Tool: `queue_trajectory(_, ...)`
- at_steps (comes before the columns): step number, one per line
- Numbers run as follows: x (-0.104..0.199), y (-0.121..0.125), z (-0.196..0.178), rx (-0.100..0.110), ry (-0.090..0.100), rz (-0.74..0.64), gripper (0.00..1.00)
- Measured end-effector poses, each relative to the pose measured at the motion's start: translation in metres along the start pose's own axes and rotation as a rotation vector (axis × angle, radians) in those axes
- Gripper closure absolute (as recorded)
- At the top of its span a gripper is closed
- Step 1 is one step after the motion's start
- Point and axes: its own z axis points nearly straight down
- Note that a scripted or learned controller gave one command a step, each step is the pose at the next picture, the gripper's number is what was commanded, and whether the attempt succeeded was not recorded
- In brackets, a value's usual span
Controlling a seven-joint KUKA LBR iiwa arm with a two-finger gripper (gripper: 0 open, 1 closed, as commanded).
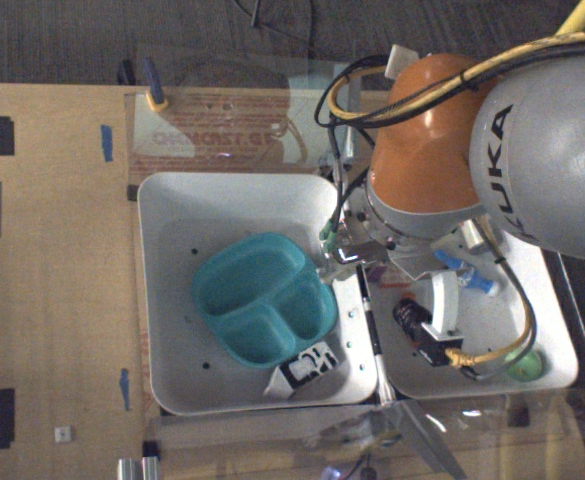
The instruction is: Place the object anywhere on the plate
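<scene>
Currently the gripper point(344, 251) hangs over the wall between the two bins, just beside the right edge of the teal plate point(262, 303). The arm's bulk hides its tip, so whether it is wide, narrow or carrying anything cannot be told. The object to place cannot be identified for sure; it is likely one of the loose things in the right bin point(557, 318). The plate lies flat in the middle of the left bin point(172, 228), with nothing on it. To do the step well, the gripper should get squarely over a compartment, come down low and release gently. Counts: two bins, one plate with three compartments, one black-and-white card point(309, 365) at the plate's near edge, one blue item point(469, 274), one green ball point(525, 366).
</scene>
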Motion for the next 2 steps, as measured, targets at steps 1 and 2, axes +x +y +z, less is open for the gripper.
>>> queue_trajectory(1, 0.012, 0.009, 0.052, 0.0, 0.0, -0.003, 1.0)
queue_trajectory(2, 0.018, 0.009, 0.065, 0.001, 0.0, -0.076, 1.0)
